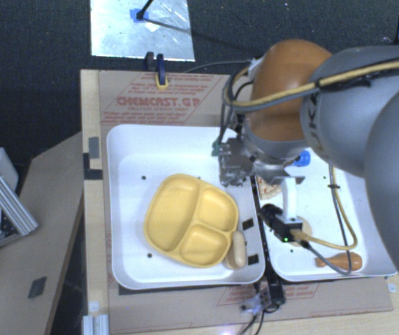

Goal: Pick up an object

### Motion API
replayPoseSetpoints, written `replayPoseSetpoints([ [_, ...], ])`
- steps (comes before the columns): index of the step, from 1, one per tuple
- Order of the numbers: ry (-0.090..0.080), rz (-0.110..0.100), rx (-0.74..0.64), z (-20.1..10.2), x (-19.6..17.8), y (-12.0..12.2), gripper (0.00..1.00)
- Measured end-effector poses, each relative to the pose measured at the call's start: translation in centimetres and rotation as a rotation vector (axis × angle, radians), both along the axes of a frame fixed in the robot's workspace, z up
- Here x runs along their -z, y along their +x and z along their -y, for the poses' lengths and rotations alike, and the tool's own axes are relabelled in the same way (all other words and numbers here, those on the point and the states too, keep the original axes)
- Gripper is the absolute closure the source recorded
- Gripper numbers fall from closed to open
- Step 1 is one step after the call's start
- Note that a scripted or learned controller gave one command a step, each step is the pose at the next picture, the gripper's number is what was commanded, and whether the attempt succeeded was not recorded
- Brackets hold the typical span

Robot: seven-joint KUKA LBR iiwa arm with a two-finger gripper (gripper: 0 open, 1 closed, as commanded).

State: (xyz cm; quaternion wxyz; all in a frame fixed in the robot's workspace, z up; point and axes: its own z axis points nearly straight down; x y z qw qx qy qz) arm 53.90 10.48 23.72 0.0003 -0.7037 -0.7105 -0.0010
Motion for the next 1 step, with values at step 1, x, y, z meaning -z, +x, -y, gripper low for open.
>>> replayPoseSetpoints([
  [1, -0.001, 0.000, 0.005, 0.31, -0.03, -0.01, 0.00],
])
